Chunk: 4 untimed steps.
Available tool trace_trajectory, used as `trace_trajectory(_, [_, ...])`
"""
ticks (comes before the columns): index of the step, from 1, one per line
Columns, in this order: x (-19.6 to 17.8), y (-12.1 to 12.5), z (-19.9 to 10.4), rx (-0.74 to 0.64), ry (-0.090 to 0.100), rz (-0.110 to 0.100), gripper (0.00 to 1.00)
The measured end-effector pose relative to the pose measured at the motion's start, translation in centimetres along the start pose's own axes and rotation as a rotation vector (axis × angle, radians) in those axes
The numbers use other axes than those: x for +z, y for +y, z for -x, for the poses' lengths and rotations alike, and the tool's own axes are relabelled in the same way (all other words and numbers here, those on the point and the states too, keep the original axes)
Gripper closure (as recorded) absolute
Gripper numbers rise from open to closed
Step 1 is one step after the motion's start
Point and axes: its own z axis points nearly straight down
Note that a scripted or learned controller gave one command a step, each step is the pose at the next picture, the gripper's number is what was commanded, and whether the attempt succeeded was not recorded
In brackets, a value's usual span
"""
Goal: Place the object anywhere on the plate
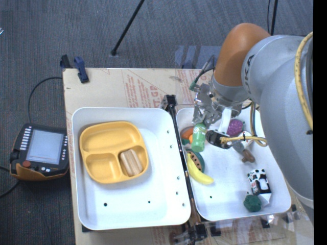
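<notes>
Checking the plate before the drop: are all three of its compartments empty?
No. The yellow plate in the left bin already holds a hot dog bun in its lower right compartment.

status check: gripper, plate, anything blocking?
Gripper low over right bin's clutter, by green bottle. Yellow plate in left bin, hot dog in one compartment. Path looks clear.

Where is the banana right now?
The banana lies in the right-hand bin, close to its left wall, just below a green bottle and the gripper, across the divider from the yellow plate.
</notes>
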Motion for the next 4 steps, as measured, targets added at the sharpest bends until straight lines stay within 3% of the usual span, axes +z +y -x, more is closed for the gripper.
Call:
trace_trajectory(1, [2.5,-3.7,10.1,-0.071,-0.003,-0.001,1.0])
trace_trajectory(2, [-0.1,-2.8,4.0,-0.023,0.005,0.004,1.0])
trace_trajectory(3, [0.0,-2.9,4.2,-0.022,0.002,0.002,0.0])
trace_trajectory(4, [0.2,-10.1,2.7,-0.115,0.001,-0.001,0.0])
